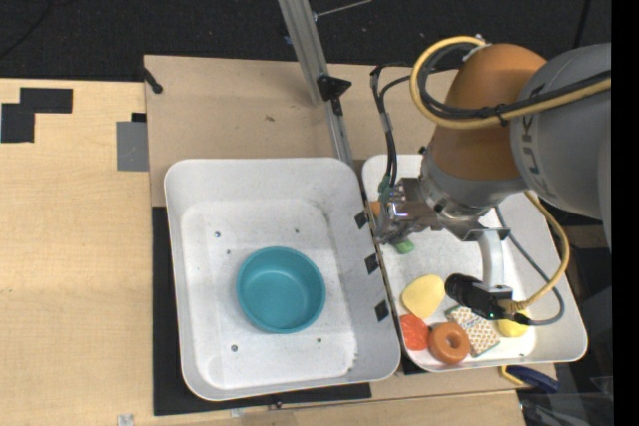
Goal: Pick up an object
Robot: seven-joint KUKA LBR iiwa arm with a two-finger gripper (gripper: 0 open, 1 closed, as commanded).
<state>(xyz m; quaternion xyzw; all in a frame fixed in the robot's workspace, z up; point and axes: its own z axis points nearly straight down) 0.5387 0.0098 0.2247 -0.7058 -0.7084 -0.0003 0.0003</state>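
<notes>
The gripper [397,214] hangs at the right bin's [561,338] ten o'clock, probably targeting the green object [403,245] there; its grip I cannot tell.

Arm [489,125] positioned over right bin [547,314]; teal bowl [281,288] in left bin [260,205].
Gripper [392,214] is at the right bin's left wall, with a small green item [403,245] just below. Yellow piece [422,294], red piece [414,330] and orange ring [449,342] are grouped at the near end.
</notes>
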